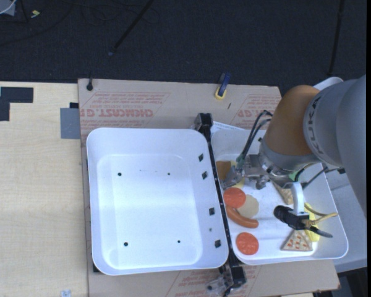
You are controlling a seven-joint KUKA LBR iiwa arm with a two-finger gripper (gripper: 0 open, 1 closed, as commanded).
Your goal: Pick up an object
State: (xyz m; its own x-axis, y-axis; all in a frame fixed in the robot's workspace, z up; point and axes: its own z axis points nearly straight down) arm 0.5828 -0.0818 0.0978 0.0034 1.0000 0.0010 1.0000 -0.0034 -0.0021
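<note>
The right white bin (pixel 339 243) holds several toy foods. A red round slice (pixel 234 197) lies beside a pale beige disc (pixel 250 206). An orange-red sausage (pixel 242 219) sits just below them, and a second red disc (pixel 248 244) lies near the front rim. A pizza wedge (pixel 297 242) is at the front right. A brown piece (pixel 222 167) rests by the bin's left wall. My gripper (pixel 247 176) hangs low over the bin's back part, just above the red slice and right of the brown piece.
The left white bin (pixel 99 166) stands beside the right one, with a black divider strip (pixel 213 184) between them. A tan waffle-like piece (pixel 286 195) lies under the wrist. The grey arm (pixel 334 129) covers the right bin's back right corner.
</note>
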